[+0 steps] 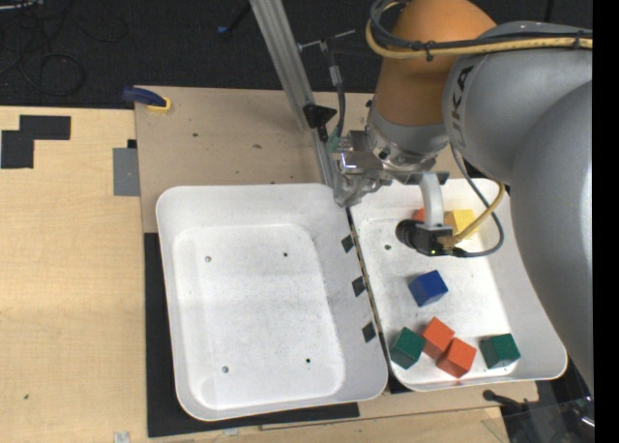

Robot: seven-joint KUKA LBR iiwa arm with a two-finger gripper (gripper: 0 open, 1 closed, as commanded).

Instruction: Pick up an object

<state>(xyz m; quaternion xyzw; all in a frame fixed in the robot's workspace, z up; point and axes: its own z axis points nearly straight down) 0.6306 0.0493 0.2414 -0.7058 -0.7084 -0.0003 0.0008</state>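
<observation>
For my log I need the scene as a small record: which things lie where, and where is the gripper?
filled bin: right bin
middle: blue cube, alone
near edge, left to right: green cube, orange cube, orange cube, green cube
far part: yellow block, partly hidden
gripper: above the far end of the wall between the bins
hold: cannot tell

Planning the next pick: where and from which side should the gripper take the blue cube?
Probably from above, closing on two opposite side faces of the blue cube. It sits flat and alone in the right bin, with free floor on every side for the fingers.
</observation>
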